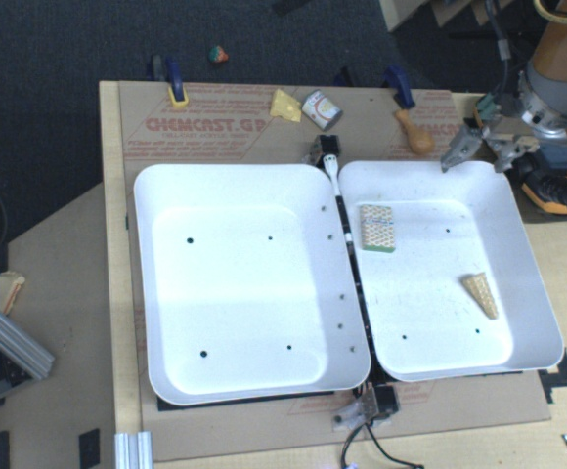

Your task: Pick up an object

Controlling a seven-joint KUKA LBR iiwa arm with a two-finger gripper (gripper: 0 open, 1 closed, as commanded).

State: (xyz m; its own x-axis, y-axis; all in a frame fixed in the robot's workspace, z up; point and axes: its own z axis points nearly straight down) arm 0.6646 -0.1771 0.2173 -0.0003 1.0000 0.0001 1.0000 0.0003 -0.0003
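Gripper [480,150] hangs over the right bin's [518,355] far rim, fingers spread and holding nothing, likely parked high for a clear approach; candidates lie below in that bin, a patterned sponge [377,228] and a cone [481,293], well apart.

- My bench is a flat brown cardboard-covered board [264,125] with red printed lettering along the far edge.
- Two shallow white plastic bins sit on it side by side, touching: left bin [156,262], right bin [518,252].
- Behind the bins: a yellow wedge-shaped piece [285,106], a small white box [322,109], a tan wooden-looking peg [414,133].
- Blue clamps [175,78] grip the far edge.
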